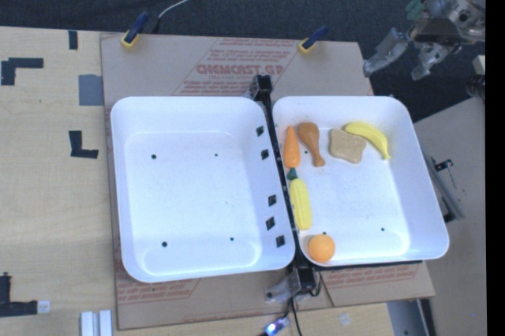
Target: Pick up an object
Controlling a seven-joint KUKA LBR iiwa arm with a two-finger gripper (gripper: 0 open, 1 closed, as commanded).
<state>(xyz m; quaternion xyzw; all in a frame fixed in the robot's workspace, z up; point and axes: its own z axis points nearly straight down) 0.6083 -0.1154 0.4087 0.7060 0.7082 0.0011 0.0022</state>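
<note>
The tool (408, 52) hangs released, holding nothing; the banana (369, 137) lies below and just left, so it should descend squarely over it.

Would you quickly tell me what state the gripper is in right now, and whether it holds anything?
Gripper: open, holding nothing, up beyond the far right corner of the right bin.

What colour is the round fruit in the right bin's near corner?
Orange, seen clearly in the camera view.
</note>
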